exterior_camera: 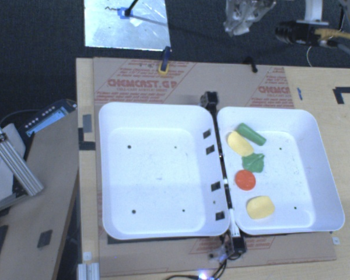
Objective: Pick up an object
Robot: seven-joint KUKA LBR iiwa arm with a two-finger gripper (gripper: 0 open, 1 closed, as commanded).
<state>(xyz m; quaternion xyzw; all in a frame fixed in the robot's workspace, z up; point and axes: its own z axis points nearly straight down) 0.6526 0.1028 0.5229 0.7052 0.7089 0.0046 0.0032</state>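
Two white bins sit side by side on a cardboard-covered table, five small objects in the right one.

Within the right bin (324, 156), near its left wall, lie a dark green oblong piece (251, 134), a yellow piece (240, 144) touching it, a green leafy piece (254, 163), a red-orange disc (245, 180) and a yellow lump (260, 207) nearest the front. To their left is the left bin (157, 174). High above the far edge hangs the gripper (240, 23), well apart from everything; whether its fingers are open or closed I cannot tell.
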